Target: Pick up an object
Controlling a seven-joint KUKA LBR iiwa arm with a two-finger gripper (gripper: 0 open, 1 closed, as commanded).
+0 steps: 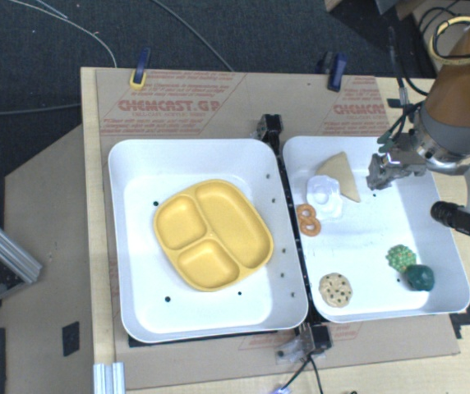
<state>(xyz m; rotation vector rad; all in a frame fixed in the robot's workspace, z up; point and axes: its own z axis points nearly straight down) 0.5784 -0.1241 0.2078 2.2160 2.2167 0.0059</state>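
The end effector (380,173) hovers just right of the tan wedge (341,174); whether it's spread I cannot tell. The wedge looks light and stiff; grip across its flat faces.

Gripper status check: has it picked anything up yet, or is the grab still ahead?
Nothing looks picked yet. The gripper hangs over the right bin, at its upper end, close to the tan wedge, with no object seen between its fingers. The pretzel, cookie, broccoli and dark green ball all lie on the bin floor. Descent, grasp and lift remain.
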